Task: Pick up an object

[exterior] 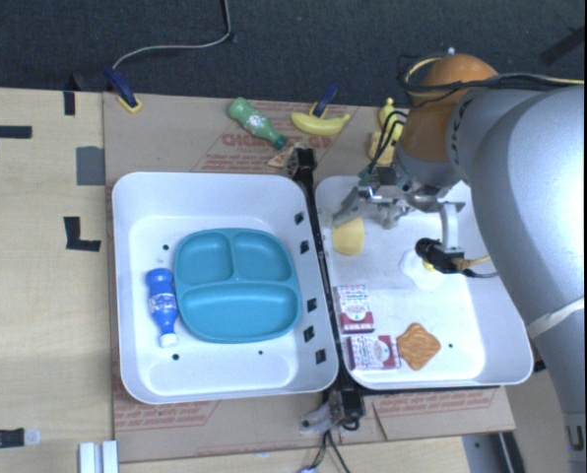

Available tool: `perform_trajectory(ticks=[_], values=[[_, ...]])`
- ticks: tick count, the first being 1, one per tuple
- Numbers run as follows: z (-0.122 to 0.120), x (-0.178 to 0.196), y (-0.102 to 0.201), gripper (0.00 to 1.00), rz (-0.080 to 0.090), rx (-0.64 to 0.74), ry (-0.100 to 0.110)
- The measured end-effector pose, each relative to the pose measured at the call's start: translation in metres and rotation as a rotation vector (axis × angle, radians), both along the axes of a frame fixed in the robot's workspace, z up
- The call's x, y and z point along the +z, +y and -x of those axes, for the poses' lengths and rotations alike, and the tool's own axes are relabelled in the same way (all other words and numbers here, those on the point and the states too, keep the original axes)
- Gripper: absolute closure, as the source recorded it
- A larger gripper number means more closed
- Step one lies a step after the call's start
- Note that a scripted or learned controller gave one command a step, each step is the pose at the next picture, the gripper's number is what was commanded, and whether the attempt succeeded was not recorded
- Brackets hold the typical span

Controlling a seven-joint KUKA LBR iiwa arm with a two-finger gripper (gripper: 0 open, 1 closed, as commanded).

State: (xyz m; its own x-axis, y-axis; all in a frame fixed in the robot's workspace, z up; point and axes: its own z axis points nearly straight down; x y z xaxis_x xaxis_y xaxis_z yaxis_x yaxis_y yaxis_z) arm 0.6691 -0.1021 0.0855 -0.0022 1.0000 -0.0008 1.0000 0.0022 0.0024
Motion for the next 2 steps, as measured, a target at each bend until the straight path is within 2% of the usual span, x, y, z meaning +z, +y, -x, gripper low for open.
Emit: perform_trajectory(ticks=[1,2], values=[[0.022,0.000,0.004,0.00,0.002,-0.002,0.000],[0.001,0.000,0.007,0.00,0.000,-0.001,0.001]])
